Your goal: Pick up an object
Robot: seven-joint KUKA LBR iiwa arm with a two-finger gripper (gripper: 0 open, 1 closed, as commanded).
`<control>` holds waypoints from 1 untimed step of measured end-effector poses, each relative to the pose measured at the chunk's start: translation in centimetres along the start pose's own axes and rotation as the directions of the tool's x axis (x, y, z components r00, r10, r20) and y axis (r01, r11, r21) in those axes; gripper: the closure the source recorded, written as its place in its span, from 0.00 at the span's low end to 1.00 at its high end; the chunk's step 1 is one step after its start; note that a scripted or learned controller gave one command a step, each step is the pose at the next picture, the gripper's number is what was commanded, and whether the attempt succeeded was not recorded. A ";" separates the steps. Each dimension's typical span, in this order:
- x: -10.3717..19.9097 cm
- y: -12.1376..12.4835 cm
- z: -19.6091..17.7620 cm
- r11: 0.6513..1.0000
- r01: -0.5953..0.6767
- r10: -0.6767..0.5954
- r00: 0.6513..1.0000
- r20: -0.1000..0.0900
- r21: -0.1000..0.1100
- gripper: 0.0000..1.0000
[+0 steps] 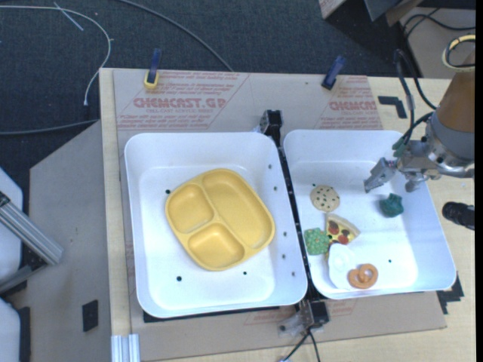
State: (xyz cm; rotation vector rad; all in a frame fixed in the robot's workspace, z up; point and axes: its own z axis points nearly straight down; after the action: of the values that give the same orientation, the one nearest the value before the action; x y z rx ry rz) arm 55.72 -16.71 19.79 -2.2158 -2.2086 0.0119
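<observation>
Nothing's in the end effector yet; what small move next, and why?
Probably lower the end effector slightly toward the dark green toy. It hangs just above that toy in the right bin, and the toy lies apart from the other pieces.

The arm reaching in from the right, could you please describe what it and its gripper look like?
The arm has an orange band above a grey, rounded wrist section. Its gripper is grey metal with two slim fingers. Black cables run alongside it.
</observation>
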 end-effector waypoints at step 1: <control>0.0 0.3 -0.7 1.000 0.003 -0.003 1.000 0.003 -0.013 0.00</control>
State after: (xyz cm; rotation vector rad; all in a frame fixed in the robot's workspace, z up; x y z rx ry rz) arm 56.04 -16.68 20.48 -2.2202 -2.2205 0.0001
